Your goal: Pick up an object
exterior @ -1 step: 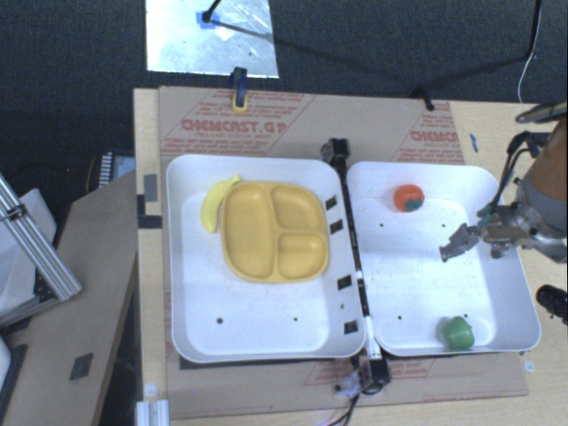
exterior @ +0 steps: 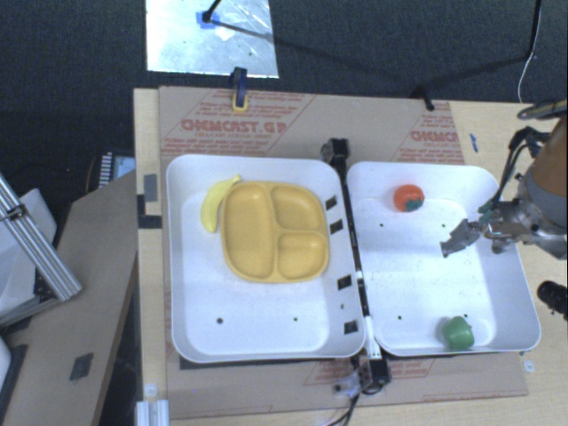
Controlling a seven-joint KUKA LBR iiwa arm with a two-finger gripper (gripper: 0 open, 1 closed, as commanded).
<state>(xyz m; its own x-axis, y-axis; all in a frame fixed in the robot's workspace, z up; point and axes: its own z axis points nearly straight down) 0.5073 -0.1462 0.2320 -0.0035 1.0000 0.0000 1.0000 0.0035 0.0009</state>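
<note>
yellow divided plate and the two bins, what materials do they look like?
Yellow divided plate: likely molded plastic, matte to satin, uniform color with soft rounded compartment ridges. Left bin and right bin: likely thin formed plastic, smooth white, rounded corners and faint sheen.

One fixed camera looks down at a slant on the surface (exterior: 293, 118), both bins mid-frame; the arm (exterior: 546, 198) enters at 3 o'clock.

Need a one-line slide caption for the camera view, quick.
Gripper over right bin, between orange fruit and green fruit.
</note>
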